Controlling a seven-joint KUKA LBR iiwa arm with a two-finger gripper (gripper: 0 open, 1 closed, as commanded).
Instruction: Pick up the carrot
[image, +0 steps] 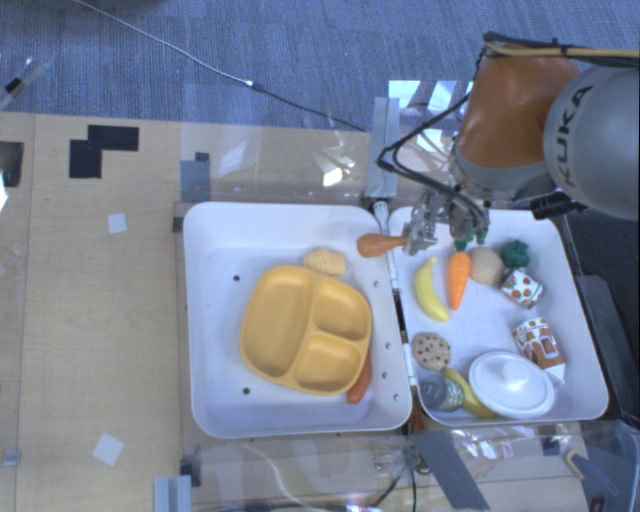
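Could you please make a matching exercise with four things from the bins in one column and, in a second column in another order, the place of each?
Things:
1. carrot
2. yellow divided plate
3. cookie
4. broccoli

Places:
A. in the left bin
B. right bin, just right of the banana
C. right bin, far part near the right wall
D. right bin, near the left wall, nearer the camera than the banana

Pairs: 1-B, 2-A, 3-D, 4-C

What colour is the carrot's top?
Green top on an orange carrot, seen in the camera view.
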